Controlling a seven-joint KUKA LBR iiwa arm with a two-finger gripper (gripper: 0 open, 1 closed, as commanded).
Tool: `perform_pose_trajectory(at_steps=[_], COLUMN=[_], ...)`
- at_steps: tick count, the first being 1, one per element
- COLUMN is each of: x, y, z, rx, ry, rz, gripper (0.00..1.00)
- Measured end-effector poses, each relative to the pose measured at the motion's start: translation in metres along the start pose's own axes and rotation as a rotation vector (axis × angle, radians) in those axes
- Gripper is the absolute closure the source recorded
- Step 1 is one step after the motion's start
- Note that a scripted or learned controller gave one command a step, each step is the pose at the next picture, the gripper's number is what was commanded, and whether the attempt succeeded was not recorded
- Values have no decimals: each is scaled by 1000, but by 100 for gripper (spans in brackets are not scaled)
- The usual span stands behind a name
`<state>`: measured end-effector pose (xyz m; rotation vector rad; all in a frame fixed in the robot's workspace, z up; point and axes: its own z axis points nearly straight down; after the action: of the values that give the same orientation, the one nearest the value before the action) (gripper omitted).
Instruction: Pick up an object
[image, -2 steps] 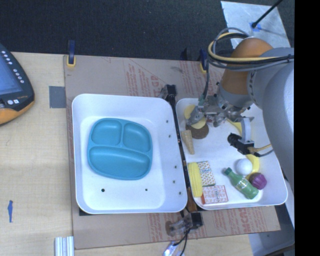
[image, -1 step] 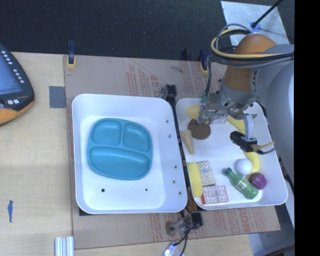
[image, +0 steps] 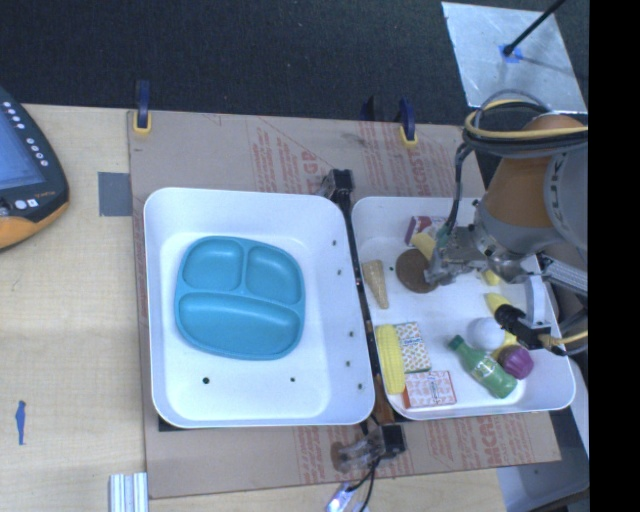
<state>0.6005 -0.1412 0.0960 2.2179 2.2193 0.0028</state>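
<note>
Arm (image: 530, 190) comes in from 3 o'clock, grey w/ orange band, wrist bent down over the right bin (image: 560, 395). Claw (image: 443, 262) sits low at the bin's upper-middle, tip right at the brown round object (image: 412, 271); looks to be touching or just above it, can't tell which. Whether the claw is open or closed: can't tell, metal parts blur together. Nothing visibly held.

Right bin contents, relative to claw: brown disc at 9 o'clock, just beside. Tan cone-ish piece (image: 375, 283) further toward 9, near the bin's left wall. Red/white bit (image: 417, 229) and a yellow piece (image: 425, 243) at 11 o'clock, near top rim. Corn cob (image: 389, 358) at 7 o'clock, lying along the left wall. Patterned cracker-like square (image: 411, 346) just beside the corn; a red-printed card (image: 431, 389) below it near the bottom rim. Green bottle (image: 481, 366) at 5 o'clock, tilted. White ball (image: 484, 331) just above it, purple object (image: 516, 360) touching or just beside the bottle's right end. Yellow strip (image: 497, 302) at 4 o'clock, partly under the arm's cabling.

Room: right bin crowded, open floor mostly mid-bin between the cracker square and the ball. Left bin (image: 170, 395) holds just a blue divided plate (image: 240, 297), w/ wide bare margin at 6 o'clock. Bins touch along the shared wall. Worktop (image: 70, 330) bare wood at 9 o'clock; a handheld pendant (image: 25, 165) at the far left edge.
</note>
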Motion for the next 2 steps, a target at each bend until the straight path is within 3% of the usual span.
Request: perform_pose_trajectory(at_steps=[1, 2], x=[1, 38], y=[1, 59], z=[2, 2], rx=[2, 0], ry=[-1, 1], rz=[-2, -8], gripper=[0, 0])
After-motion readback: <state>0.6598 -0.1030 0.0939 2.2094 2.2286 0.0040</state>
